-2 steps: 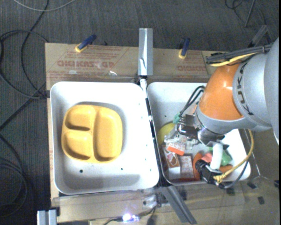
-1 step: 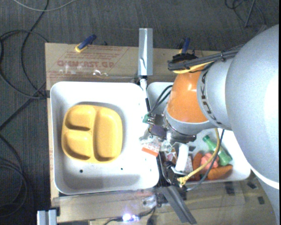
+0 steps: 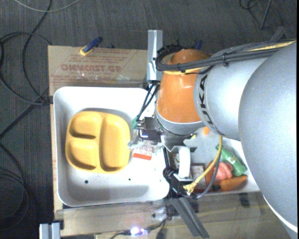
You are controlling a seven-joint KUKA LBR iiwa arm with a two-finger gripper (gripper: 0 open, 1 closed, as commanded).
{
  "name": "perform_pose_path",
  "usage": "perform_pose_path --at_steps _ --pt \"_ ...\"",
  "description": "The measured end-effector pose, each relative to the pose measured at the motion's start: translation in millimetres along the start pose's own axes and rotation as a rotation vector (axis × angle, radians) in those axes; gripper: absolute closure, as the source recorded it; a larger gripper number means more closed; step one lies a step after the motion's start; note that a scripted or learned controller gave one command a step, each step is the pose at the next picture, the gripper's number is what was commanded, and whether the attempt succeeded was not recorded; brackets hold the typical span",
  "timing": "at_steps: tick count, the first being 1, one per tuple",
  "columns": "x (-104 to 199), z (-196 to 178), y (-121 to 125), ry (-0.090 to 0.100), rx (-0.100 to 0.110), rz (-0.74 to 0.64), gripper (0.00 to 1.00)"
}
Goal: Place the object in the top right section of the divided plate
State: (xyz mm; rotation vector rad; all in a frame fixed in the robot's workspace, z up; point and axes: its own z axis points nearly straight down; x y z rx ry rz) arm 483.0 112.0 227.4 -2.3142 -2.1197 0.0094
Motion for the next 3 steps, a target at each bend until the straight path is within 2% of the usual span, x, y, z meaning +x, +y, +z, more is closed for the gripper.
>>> perform_pose_path --at_steps 1,2,3 --pt "72 16 -6 -0.002 0.000 -0.187 1.00" --pt "62 -58 44 -0.004 -0.004 -0.044 1.00" --pt "5 28 8 -0.002 0.001 -0.082 1.00"
